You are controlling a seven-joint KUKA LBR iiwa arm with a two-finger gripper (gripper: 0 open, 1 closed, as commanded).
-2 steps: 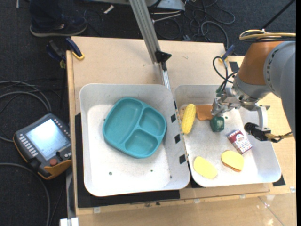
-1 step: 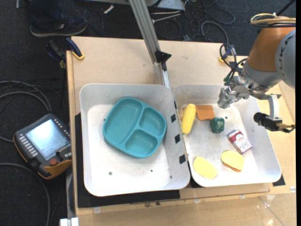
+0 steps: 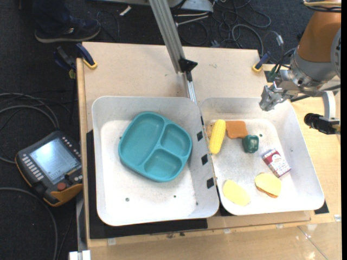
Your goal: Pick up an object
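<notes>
Claw: the grey two-finger claw (image 3: 268, 100) hangs over the far rim of the right bin; whether its fingers are parted or closed, I cannot tell.
Right bin: the shallow white bin (image 3: 303, 161) holds a yellow corn cob (image 3: 217, 136), an orange-brown slab (image 3: 236, 129), a dark green pepper (image 3: 250, 143), a small red-and-white packet (image 3: 276, 162) and two yellow pieces near the front.
Left bin: a teal divided plate (image 3: 155, 145) lies in it.
Bench: a tan bench (image 3: 135, 72) carries both bins.
</notes>
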